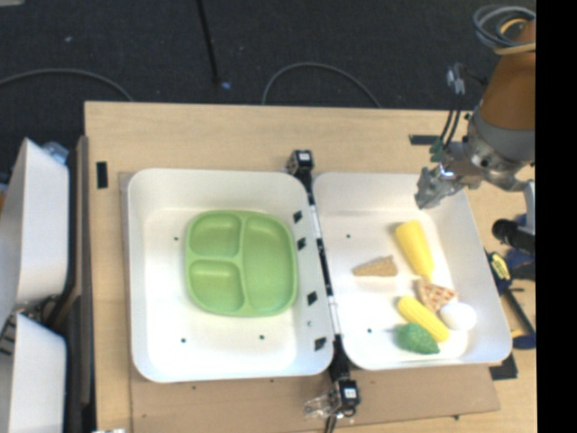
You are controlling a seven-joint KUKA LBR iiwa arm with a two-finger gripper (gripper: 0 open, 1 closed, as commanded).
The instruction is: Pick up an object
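Wooden bench (216, 133) on a dark floor carries two shallow white bins side by side.

At the near edge of the right bin (361, 215), close to its near right corner, lies a green broccoli-like piece (416, 338). It touches a small yellow banana-like piece (422, 317). Just beside these, against the right wall, sits a white ball (459, 315), and a pizza-like slice (436, 293) lies touching or almost touching it. More toward the middle of this bin there is a tan wedge (376, 266), alone, and beside it a larger yellow corn-like piece (415, 247). The left bin (153, 197) holds a green divided plate (242, 262) in its middle.

Farthest, over the far right corner of the right bin, hangs the gripper (431, 190). It is well apart from every object and holds nothing. Whether its fingers are open or closed, I cannot tell at this size. The arm (507, 97) comes in from the right, its orange band above the grey wrist, which leans down toward the bin.

I judge the pick has not started. The risk is the crowded near right corner: four things lie so close that closing there could catch two, or push one against the wall. The round ball may roll away. The tan wedge and the corn-like piece look like easier targets.
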